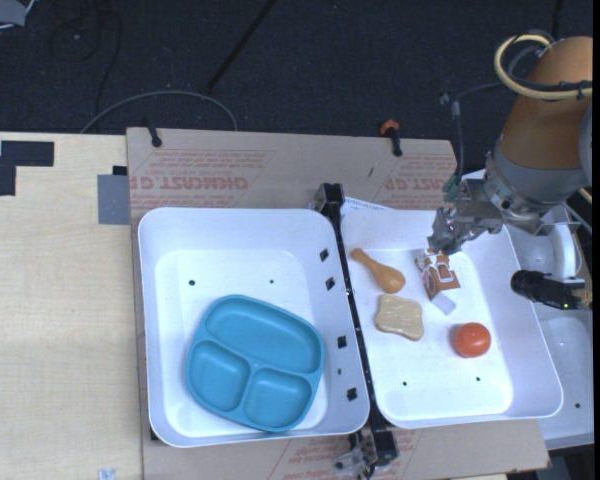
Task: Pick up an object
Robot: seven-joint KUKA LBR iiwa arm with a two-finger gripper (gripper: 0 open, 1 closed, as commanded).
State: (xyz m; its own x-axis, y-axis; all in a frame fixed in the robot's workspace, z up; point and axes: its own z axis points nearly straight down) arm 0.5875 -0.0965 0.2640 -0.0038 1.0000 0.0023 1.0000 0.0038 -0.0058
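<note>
Tool point(446, 238): hovering above the small packet point(439, 274), near the right bin's point(535, 398) far edge; grip state unclear.
Packet: light, crinkly; pinch across its narrow sides.

Around my workspace: cardboard sheet point(280, 173) with reversed red print under both bins, upper centre. Pale wooden bench top point(50, 318) at left, with black stepped patch point(15, 163) and grey square point(111, 198). Orange-tipped clamp point(390, 128) on cardboard's top edge. Cables point(160, 98) on dark floor, top of frame.
</note>
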